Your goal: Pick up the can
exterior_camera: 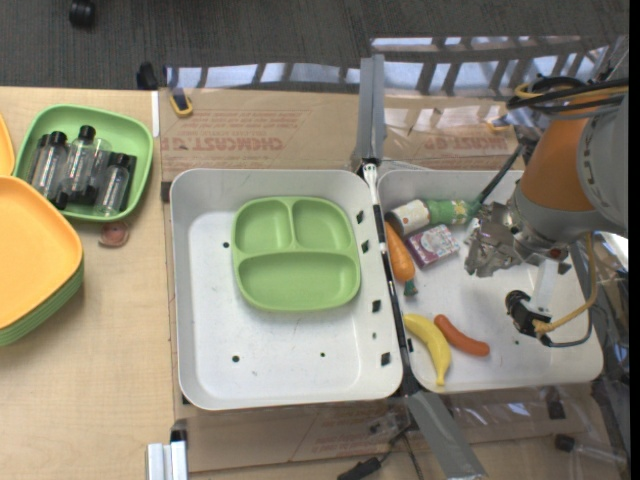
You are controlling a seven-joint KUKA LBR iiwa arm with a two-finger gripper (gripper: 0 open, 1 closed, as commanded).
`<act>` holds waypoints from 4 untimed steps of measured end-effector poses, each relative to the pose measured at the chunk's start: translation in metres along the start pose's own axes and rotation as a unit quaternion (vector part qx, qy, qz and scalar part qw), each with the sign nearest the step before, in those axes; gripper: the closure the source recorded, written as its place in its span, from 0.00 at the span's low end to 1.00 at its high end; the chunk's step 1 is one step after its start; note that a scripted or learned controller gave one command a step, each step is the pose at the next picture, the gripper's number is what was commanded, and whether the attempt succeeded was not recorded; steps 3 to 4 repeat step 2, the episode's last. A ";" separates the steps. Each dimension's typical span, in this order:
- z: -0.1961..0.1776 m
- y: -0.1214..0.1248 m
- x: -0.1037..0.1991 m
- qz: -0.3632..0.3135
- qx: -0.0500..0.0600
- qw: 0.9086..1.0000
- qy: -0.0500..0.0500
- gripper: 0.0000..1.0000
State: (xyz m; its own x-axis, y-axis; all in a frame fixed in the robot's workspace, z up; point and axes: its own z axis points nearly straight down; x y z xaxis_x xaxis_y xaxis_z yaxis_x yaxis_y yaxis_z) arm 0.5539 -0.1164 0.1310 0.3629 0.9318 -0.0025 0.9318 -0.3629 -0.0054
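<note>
Jaws, grip state unclear, hang by the cylindrical can in the smooth white bin.

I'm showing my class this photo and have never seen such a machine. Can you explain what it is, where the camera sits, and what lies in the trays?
One camera looks down at a slant on a bench with two shallow white bins. The grey robot arm with an orange band reaches in from the right; its metal hand hangs over the right bin. That bin has a yellow banana, an orange carrot, a small red sausage-shaped toy, a purple packet and a white and green can lying on its side. The left bin holds a green divided plate. I cannot tell whether the hand holds anything.
</note>
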 end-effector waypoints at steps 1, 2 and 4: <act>0.040 0.019 0.027 -0.066 -0.001 0.998 0.000 1.00; -0.061 0.051 0.068 -0.075 -0.002 0.997 0.000 1.00; -0.061 0.051 0.068 -0.075 -0.002 0.997 0.000 1.00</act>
